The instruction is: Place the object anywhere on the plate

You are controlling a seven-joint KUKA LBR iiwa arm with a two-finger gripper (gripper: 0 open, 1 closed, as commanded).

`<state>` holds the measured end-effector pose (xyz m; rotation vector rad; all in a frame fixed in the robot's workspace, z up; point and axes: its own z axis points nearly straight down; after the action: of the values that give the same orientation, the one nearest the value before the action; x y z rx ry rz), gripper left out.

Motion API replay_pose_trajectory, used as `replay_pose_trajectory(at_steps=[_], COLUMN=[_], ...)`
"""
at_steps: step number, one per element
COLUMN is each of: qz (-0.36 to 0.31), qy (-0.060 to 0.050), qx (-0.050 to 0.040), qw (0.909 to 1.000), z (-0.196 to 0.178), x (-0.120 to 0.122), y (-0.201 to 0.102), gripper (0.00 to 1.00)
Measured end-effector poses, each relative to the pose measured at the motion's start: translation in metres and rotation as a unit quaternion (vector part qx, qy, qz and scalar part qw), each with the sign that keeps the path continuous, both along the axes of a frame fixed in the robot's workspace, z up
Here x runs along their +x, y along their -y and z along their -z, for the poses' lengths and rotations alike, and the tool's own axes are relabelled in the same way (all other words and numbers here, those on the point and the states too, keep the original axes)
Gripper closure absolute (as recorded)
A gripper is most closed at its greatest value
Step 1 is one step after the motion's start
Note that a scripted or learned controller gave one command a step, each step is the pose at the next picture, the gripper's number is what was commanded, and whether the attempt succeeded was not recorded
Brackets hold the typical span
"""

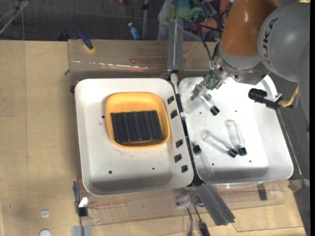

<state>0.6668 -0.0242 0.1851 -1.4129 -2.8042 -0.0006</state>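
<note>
the claw (210, 82) hangs over the upper left corner of the right white bin (275, 156), and whether it is released or clenched cannot be told. just below it lies a clear tube with a black cap (208, 102), apparently free on the bin floor. two more clear black-capped tubes (227, 140) lie near the bin's middle, close together. in the left white bin (93, 171) sits the orange plate (114, 102), bearing a dark ribbed insert (137, 126). both bins rest on the wooden bench (34, 132).
</note>
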Motion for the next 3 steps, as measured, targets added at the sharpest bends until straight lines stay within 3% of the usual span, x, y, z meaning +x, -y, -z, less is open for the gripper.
replay_pose_trajectory(at_steps=[1,2,3], qz=[-0.028,-0.028,-0.04], qy=[0.004,0.004,0.003], qx=[-0.0005,-0.0004,-0.0008], qw=[0.9996,0.9996,0.9992], z=[-0.028,-0.028,-0.031], x=[0.001,0.001,-0.002], y=[-0.033,-0.033,-0.001], gripper=[1.0,0.0,0.0])
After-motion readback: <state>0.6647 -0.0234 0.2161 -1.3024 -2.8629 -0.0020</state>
